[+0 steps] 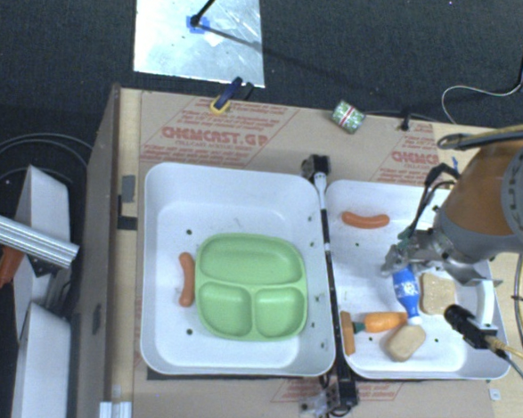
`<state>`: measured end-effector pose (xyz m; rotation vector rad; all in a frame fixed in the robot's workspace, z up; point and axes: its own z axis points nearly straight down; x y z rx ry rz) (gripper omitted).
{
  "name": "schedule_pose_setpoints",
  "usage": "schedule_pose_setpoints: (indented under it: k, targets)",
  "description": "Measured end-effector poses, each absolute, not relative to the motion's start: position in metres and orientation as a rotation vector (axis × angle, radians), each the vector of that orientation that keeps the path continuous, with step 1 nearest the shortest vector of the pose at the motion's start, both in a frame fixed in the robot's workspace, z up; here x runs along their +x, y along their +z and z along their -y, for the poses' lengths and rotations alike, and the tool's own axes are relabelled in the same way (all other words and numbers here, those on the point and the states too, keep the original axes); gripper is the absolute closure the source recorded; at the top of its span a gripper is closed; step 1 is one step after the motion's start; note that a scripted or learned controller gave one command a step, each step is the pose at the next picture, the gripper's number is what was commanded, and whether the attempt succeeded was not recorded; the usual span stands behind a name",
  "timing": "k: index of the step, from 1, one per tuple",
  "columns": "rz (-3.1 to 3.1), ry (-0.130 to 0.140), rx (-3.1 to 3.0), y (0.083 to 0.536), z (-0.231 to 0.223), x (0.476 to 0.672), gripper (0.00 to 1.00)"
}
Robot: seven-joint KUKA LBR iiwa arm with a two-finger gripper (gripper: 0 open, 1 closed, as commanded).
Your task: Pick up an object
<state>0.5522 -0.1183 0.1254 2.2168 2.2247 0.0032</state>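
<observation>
Cardboard (249,127) under white bins (163,268) — dark carpet (50,46).

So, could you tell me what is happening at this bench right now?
The grey arm reaches in from the right, and its gripper is down in the right bin, right over the upper end of a blue and white bottle. Whether it has hold of the bottle cannot be told from this view. Around it lie a sausage, a carrot and two tan pieces. The left bin holds a green divided plate with another sausage beside it.
</observation>
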Motion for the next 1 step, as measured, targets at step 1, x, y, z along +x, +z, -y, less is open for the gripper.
schedule_pose_setpoints:
  k: [1]
  targets:
    - [-2.226,0.005,2.215,0.1851,0.0548,0.5633,1.00]
